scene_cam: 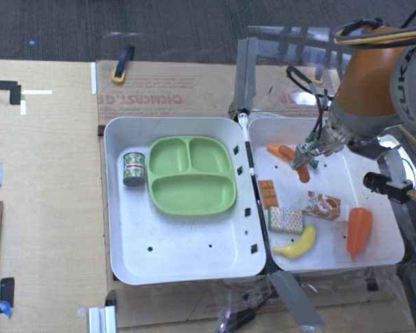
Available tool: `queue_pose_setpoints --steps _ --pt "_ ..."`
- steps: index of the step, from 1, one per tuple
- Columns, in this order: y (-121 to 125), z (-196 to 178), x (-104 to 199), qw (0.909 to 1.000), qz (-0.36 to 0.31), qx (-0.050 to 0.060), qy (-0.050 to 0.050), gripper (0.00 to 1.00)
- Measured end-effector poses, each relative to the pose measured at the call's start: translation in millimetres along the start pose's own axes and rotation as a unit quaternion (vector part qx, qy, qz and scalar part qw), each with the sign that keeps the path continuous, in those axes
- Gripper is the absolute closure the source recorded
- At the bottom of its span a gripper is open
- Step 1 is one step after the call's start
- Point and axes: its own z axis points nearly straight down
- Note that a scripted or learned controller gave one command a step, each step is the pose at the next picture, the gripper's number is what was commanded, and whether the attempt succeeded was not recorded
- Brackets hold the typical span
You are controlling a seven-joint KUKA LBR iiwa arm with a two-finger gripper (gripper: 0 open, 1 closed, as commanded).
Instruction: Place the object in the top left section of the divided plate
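Tool [306,157] is lowered into the right bin [385,255], directly over a small sausage-like item [304,174]; whether its fingers are spread or closed on anything cannot be told. Right bin count: one small carrot [281,152] beside the tool, one larger carrot [358,232], one banana [297,243], one orange wafer block [267,193], one speckled packet [286,220], one red-and-white wrapped item [323,206]. Left bin [187,259] count: one green divided plate [192,175], three sections, nothing on them; one small can [134,168] lying just beside the plate's left edge. Both bins sit side by side on the worktop [41,207].
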Motion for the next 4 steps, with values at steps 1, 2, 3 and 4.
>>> queue_pose_setpoints --steps 1,2,3,4 --pt "37.2 -47.2 55.1 0.9944 -0.105 0.000 0.000 1.00" --pt "59.4 -42.6 155.5 0.9793 -0.202 0.001 0.000 1.00" --pt "125.0 -79.4 183.1 0.9693 -0.246 0.000 0.000 1.00" --pt "125.0 -79.3 183.0 0.9693 -0.246 0.000 0.000 0.00"
